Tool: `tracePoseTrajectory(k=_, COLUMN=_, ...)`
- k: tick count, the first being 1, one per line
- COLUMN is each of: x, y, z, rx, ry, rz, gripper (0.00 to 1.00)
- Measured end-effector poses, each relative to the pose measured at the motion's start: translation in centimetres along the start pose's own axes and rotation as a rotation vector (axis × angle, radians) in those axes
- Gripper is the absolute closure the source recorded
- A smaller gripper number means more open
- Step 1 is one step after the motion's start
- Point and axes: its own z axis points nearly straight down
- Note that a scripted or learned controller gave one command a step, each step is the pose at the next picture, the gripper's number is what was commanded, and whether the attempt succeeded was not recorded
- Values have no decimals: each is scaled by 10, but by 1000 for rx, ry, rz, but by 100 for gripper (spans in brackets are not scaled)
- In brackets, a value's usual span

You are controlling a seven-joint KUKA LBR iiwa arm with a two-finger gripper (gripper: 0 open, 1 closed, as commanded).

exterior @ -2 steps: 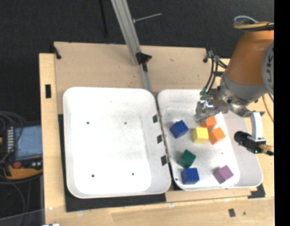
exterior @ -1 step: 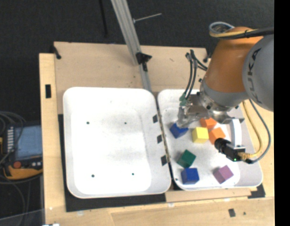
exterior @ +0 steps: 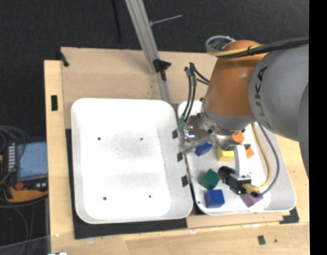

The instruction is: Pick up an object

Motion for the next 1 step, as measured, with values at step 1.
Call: tracePoseTrajectory(k=1, x=43, y=-17, z=0, rx=0, ry=0, rz=0, gripper=100)
